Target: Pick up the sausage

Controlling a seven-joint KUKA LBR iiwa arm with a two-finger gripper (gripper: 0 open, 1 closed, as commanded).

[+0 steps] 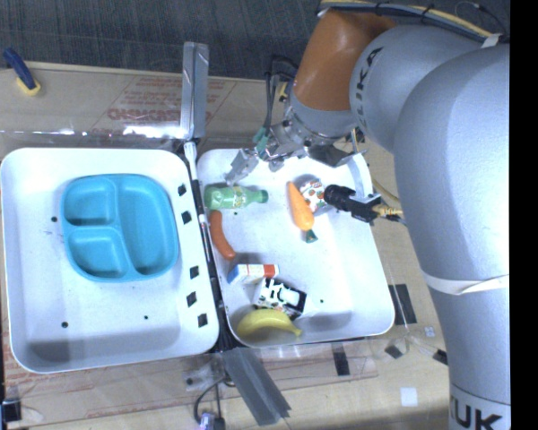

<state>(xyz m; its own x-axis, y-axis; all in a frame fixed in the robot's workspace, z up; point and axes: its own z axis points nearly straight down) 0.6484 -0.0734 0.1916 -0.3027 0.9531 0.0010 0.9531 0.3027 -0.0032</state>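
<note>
Gripper: hangs over the upper left of the right bin, just above the green bottle; nothing lies between its fingers; whether they are parted or closed cannot be told.
Sausage: lies on the right bin floor along the left wall, just below the green bottle, angled slightly off the wall.
Neighbours: carrot toward the middle; small carton, black-and-white item and banana nearer the front.
Left bin: carries a blue divided tray.
Step in hand: approach, judged; no grasp made.
Next move: shift toward the front past the bottle, align the fingers across the sausage, descend, close. Wall proximity may block one finger.
</note>
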